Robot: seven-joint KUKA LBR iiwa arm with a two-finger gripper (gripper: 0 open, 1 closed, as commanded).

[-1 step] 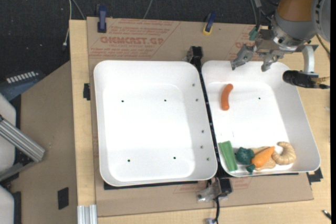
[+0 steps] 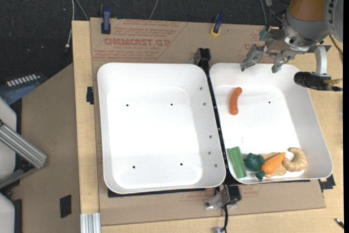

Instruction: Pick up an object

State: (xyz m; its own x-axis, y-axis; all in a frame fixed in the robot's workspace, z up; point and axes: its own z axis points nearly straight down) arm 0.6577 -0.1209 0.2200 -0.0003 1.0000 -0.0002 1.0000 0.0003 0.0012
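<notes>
Along the near wall of the right bin (image 2: 313,117), toward six o'clock, a small cluster of objects sits packed together; from nine to three o'clock within it come a flat green strip (image 2: 236,161), a dark teal lump (image 2: 253,161), an orange carrot-shaped piece (image 2: 272,163) with a green tip, and a pale tan knobbly piece (image 2: 295,159), each touching or nearly touching its neighbour; the green strip lies against the bin's wall at the corner nearest the left bin (image 2: 117,133), whose floor shows a few small dark dots; farther back, toward twelve o'clock from the cluster and well apart from it, an orange sausage-shaped object (image 2: 235,101) lies alone on the right bin's white floor, its long axis running roughly twelve to six o'clock; beyond that, at the far rim of the right bin, the hand (image 2: 264,62) hangs with its two fingers spread apart and nothing between them, the sausage lying toward seven o'clock from it, clearly apart; the grey arm with its orange band (image 2: 311,5) rises toward one o'clock; blue clamps (image 2: 105,19) pin brown cardboard (image 2: 152,41) at the surface's far edge.
</notes>
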